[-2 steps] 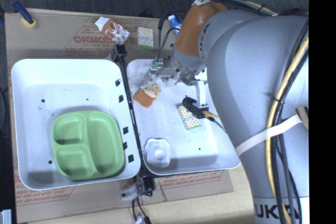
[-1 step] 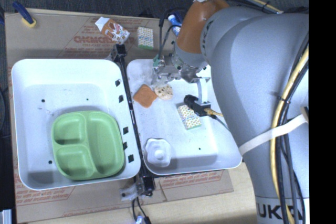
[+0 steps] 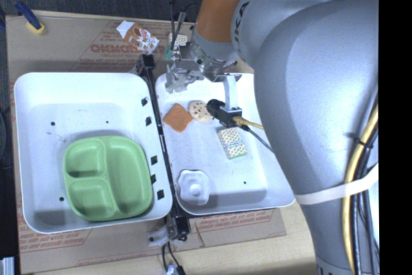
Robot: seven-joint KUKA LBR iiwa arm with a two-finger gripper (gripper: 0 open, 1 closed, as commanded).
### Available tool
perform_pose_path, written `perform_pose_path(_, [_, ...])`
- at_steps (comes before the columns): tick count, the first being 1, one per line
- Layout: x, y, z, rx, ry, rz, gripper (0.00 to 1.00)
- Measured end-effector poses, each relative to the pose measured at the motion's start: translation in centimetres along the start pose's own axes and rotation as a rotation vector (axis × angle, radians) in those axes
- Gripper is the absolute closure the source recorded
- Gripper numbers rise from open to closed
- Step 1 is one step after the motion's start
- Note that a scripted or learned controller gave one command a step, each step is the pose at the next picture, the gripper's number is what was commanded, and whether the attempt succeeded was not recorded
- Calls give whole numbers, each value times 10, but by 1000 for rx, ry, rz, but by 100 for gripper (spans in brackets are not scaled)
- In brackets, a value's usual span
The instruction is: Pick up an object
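The pick looks not yet made; nothing is seen lifted, and every object lies on a bin floor. The gripper (image 3: 175,79) hangs at the far left corner of the right bin (image 3: 215,170); whether the claw is released or clenched I cannot tell. Just on its near side lies an orange square (image 3: 177,118), with a speckled round biscuit (image 3: 200,111) close beside it on the right; either seems a likely target. Further right and nearer is a patterned block (image 3: 232,142); a white cup (image 3: 192,187) sits by the bin's near edge. The left bin (image 3: 38,106) holds a green divided plate (image 3: 106,177) in its near half; what remains, I judge, is the descent, the closing and the lift.
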State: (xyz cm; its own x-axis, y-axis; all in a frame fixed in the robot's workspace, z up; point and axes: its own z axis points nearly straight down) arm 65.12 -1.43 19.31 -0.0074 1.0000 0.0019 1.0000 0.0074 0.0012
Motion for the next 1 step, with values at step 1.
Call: perform_pose_path(1, [76,6,2,2,0,0,100])
